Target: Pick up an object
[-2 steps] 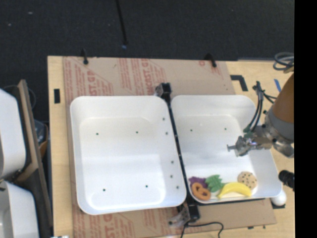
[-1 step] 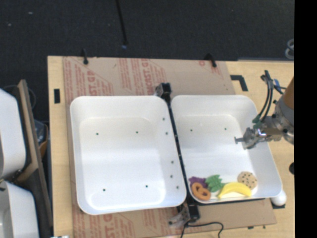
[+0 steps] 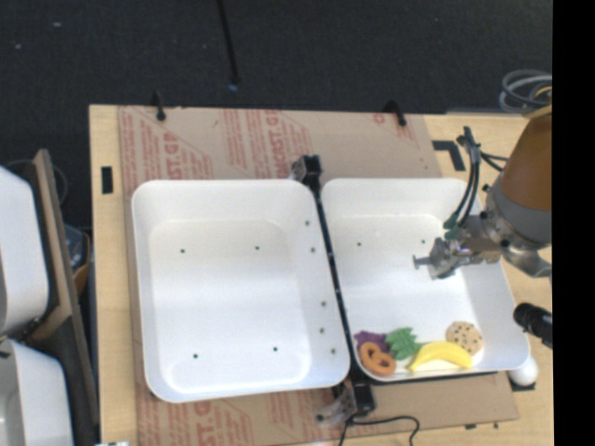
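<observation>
Several toy foods lie along the near edge of the right bin (image 3: 400, 203): a yellow banana (image 3: 441, 356), a round cookie (image 3: 464, 336), a brown pretzel (image 3: 376, 360), a green leafy piece (image 3: 403, 341) and a purple piece (image 3: 369, 339). My gripper (image 3: 441, 258) hangs over the middle right of that bin, well above and behind the foods, pointing left. Nothing shows between its fingers.
The left bin (image 3: 149, 203) sits beside the right one, with a black clip (image 3: 307, 168) at the divider's far end. Cardboard (image 3: 232, 142) lies under both bins. Cables (image 3: 474, 170) run down to the wrist at the right.
</observation>
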